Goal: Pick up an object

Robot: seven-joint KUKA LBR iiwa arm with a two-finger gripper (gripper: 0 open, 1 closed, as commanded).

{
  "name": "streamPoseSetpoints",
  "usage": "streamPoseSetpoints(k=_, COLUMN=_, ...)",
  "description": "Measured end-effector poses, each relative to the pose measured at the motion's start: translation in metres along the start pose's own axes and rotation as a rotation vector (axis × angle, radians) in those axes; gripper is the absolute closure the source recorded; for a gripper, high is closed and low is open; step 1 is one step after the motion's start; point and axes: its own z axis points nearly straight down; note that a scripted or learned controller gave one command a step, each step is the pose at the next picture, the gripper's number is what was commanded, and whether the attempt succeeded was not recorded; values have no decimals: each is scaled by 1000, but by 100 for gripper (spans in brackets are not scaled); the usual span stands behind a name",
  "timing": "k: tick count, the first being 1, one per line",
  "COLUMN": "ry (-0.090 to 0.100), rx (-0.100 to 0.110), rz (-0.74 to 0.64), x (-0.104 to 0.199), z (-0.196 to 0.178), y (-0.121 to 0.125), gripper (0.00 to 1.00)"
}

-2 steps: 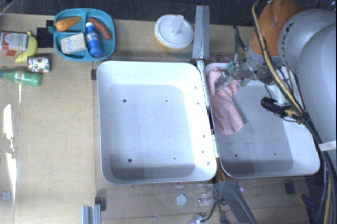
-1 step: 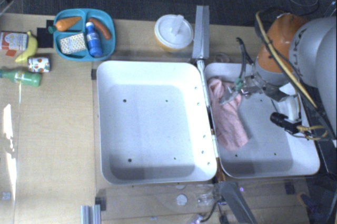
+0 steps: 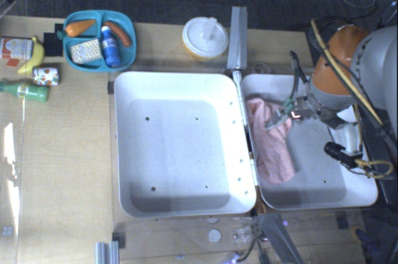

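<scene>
Camera view: fixed above the surface [image 3: 62, 182], looking down at a slant on two white bins.
Far left of surface: a banana [image 3: 32, 56], a small can [image 3: 45, 76] and a green bottle [image 3: 25, 91] lie near the edge.
Blue tray [image 3: 127, 45]: sits behind the left bin and carries toy food and a small blue bottle.
Lidded cup [image 3: 205, 37]: stands behind the seam between the bins.
Left bin [image 3: 177, 141]: shallow, white, beside the right bin.
Right bin [image 3: 311, 185]: holds the task's thing.
Pink cloth [image 3: 270, 145]: lies crumpled along the left wall of the right bin; soft, folded and elongated, with raised ridges near its upper end.
Tool [image 3: 280, 120]: low over the cloth's upper right edge, touching or just above it; whether its fingers are apart or together cannot be told.
Grip status: no cloth is visibly clamped.
Step in hand: judged to be the descent onto the cloth.
Procedure: aim for a raised fold, press into the fabric before closing, then lift straight up, clear of the bin wall.
Risk: a flat layer may slip free.
</scene>
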Motion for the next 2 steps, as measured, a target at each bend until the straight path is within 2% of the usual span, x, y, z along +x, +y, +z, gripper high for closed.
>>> streamPoseSetpoints(k=1, ry=1, rx=-4, rz=-3, x=2, z=-10, y=3, gripper=100)
streamPoseSetpoints(k=2, ry=2, rx=16, rz=101, x=45, z=-92, y=14, gripper=100)
